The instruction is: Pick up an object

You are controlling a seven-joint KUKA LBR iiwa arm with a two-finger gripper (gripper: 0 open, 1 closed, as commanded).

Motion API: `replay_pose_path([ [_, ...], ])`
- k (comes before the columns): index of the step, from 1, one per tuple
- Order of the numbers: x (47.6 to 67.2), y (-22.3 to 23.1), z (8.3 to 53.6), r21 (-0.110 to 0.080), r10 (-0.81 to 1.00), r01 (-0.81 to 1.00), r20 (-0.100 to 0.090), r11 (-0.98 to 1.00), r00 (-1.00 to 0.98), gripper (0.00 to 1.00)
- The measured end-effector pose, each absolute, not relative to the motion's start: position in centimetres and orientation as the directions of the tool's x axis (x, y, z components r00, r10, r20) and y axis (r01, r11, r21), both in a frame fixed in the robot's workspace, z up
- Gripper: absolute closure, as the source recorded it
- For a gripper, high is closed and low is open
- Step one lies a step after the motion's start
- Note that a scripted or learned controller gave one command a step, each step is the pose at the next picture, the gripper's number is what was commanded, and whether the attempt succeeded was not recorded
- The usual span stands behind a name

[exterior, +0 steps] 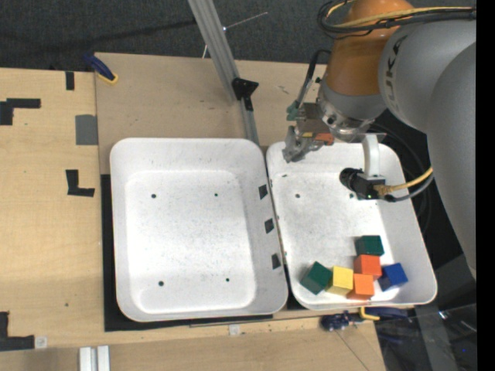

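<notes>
Speckled white bins (186, 230); green, yellow, orange, blue blocks (352, 273).

The wooden bench (46, 222) bears two white bins side by side, the left bin (189, 226) and the right bin (325, 207), on a black mat (106, 253).

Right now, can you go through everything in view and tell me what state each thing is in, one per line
Gripper: above the right bin's far-left corner, nothing visibly between its fingers.
Left bin: flat on the bench.
Right bin: flat, blocks in its near corner.
Dark green block: tilted, beside the yellow block.
Orange blocks: clustered, touching.
Blue block: at the cluster's right.
Green block: behind the cluster.
</notes>
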State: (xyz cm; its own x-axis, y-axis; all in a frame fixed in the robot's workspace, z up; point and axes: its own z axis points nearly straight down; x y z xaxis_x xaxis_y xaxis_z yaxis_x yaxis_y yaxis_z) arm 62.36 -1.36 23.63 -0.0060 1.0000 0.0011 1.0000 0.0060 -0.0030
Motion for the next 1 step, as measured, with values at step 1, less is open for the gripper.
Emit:
replay_pose_path([
  [1,61.43,3.35,22.98,-0.003,1.000,1.000,0.001,0.006,-0.006,1.00],
])
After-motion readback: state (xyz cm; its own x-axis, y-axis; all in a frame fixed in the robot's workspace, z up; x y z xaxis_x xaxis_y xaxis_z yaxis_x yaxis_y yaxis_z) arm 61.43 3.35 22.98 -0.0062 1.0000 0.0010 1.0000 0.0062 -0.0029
